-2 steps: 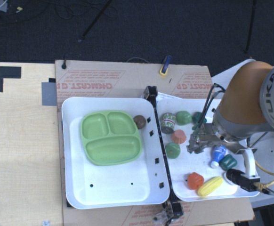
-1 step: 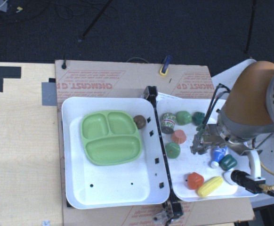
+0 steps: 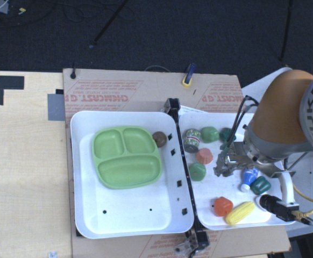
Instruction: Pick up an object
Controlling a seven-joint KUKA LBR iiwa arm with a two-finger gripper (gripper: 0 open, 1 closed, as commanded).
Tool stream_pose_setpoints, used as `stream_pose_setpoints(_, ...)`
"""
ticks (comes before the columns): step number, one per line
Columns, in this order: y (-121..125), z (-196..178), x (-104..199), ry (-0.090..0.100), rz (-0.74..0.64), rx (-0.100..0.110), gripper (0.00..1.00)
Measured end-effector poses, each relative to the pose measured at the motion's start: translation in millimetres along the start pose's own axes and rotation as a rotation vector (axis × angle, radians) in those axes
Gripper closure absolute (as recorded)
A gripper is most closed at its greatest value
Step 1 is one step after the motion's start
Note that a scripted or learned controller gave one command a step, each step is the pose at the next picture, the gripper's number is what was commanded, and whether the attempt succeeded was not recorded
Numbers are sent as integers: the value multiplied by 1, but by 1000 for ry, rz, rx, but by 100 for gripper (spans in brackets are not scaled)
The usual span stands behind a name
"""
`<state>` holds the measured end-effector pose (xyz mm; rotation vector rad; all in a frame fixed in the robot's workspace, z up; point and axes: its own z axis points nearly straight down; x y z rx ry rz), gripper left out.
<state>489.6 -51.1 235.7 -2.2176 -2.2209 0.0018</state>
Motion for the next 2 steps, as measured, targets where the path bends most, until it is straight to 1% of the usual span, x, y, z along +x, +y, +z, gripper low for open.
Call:
stream_pose_setpoints(1, 1, 6, 3, -1, 1, 1, 100)
stream_pose_setpoints(2, 1, 1, 1, -1, 3, 1, 100)
